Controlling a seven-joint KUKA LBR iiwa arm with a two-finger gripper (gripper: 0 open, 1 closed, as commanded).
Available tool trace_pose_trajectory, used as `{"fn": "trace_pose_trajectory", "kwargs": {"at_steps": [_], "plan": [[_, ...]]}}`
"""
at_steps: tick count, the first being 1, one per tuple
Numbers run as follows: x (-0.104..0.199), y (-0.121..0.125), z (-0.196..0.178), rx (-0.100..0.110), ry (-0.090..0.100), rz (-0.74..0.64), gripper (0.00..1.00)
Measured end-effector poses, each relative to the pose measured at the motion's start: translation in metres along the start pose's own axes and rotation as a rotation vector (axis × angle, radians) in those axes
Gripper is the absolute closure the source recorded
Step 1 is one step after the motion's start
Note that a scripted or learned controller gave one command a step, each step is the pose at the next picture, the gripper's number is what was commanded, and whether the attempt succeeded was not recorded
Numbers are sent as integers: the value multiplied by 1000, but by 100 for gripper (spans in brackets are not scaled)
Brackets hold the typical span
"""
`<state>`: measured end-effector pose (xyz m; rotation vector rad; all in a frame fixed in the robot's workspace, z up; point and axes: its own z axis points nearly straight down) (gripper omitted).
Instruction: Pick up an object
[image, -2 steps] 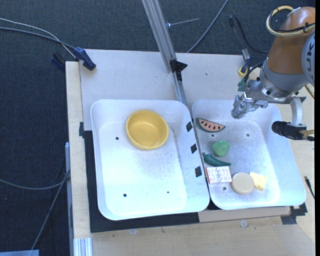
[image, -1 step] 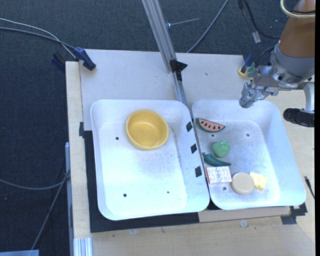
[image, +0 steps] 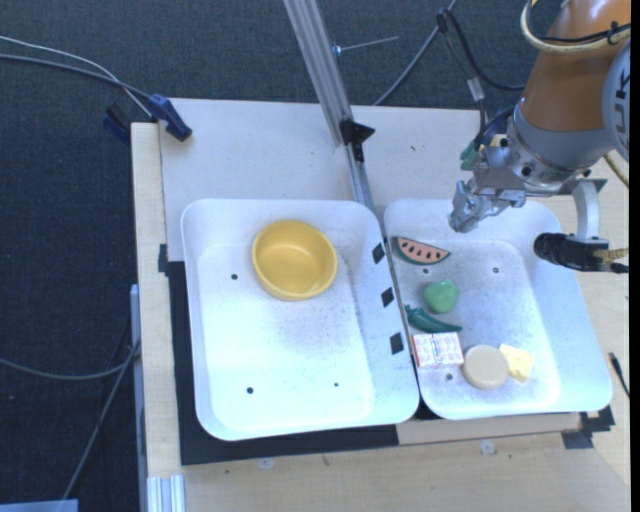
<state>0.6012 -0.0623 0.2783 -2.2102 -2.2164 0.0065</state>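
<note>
Looking down at the bench (image: 250, 150) from the fixed camera, with two shallow white bins side by side on it. Over in the left bin (image: 290, 365), just a yellow bowl (image: 293, 260), upright, parked toward the back half.

Moving to the right bin (image: 505, 295), where all the small stuff is. Starting at the back-left corner with a toy watermelon slice (image: 420, 250), rind up, right by the bin wall. Just in front of that, a round light-green thing (image: 440, 296), maybe a toy fruit, can't say which. Touching or nearly touching its front side, a darker green pod-shaped piece (image: 432, 320). Further forward, a little red-and-white packet (image: 438, 349), print too small to read. Next to it on the right, a round beige disc (image: 486, 367), and snug against that, a small yellow chunk (image: 517, 362).

Now the arm, reaching in from the right, orange band on show. Gripper (image: 470, 215) hanging over the back-left part of the right bin, near the watermelon slice but off to its right and not touching it. Honestly can't tell whether spread or pressed together from this angle. Nothing visibly pinched in it, so nothing picked up yet.

Also spotted a blue clamp (image: 165, 115) at the bench's back-left corner and a slanted metal pole (image: 325, 70) coming down between the bins.
</note>
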Motion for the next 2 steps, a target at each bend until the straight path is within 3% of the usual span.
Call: {"fn": "trace_pose_trajectory", "kwargs": {"at_steps": [2], "plan": [[98, -19, 32, 5, 0, -2, 100]]}}
